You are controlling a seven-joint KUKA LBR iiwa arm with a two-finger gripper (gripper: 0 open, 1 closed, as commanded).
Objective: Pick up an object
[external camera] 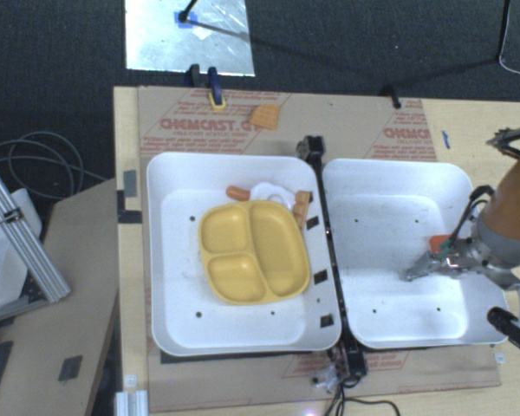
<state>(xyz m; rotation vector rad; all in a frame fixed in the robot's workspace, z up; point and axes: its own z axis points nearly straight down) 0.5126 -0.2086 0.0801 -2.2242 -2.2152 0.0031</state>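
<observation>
grey arm reaches in low over the right bin [390, 180], gripper [416, 273] state impossible to tell.

Two white bins [169, 258], one yellow tray [253, 251]

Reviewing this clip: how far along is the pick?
Done: the gripper has reached into the right bin. In hand: nothing visibly held. A small orange object sits by the wrist. Left: an actual grasp and lift. The yellow tray and pieces behind it lie in the left bin.
</observation>
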